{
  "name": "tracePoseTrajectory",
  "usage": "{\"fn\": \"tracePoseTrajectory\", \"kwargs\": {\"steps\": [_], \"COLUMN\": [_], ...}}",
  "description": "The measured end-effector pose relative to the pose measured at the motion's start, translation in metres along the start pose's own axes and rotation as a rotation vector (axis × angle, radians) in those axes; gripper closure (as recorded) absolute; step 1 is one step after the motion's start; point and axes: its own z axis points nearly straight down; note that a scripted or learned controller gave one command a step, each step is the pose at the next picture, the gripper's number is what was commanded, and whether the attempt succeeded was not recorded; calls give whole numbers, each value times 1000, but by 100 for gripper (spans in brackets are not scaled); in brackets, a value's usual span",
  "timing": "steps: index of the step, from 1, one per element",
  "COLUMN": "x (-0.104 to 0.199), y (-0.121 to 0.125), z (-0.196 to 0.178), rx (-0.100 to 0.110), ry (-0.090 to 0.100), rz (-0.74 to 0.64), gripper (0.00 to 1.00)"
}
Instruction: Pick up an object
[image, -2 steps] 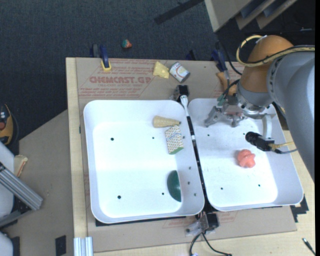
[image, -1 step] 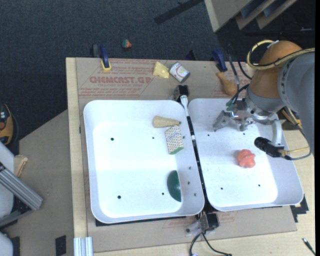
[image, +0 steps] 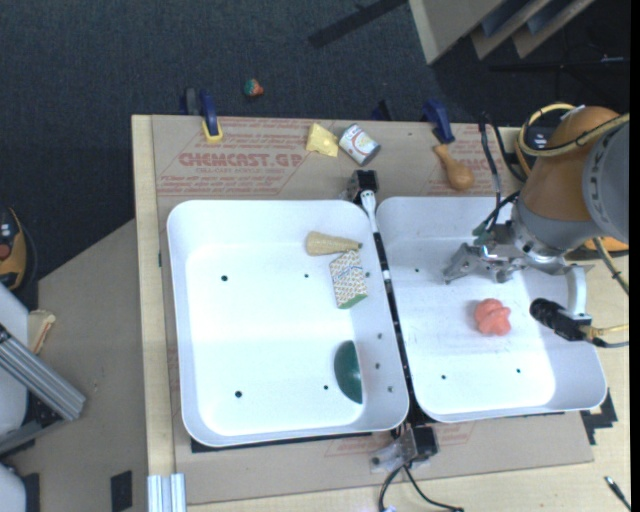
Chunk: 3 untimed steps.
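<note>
The pink object (image: 492, 317) lies in the right bin (image: 440, 392), near its middle, apart from the walls. The jaws (image: 482, 262) hang just to its far side, spread wide and empty, not over the object. Risk: a straight descent from here probably lands on bare bin floor. The object looks rounded and lumpy, so a glancing finger could push it aside. The left bin (image: 240, 330) holds a green object (image: 348, 370) against its right wall.

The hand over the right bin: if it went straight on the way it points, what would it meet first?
Probably the bare floor of the right bin. The hand seems to point downward, beside the pink object; depth is unclear.
</note>
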Motion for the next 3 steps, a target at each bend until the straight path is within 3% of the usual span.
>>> {"fn": "tracePoseTrajectory", "kwargs": {"steps": [1,2,3], "x": [-9,-28,-45], "y": [10,-16,28], "z": [-129,7,-94], "rx": [-21,3,-18], "ry": [-7,1,-7], "rz": [-3,2,-4], "gripper": [0,0,0]}}
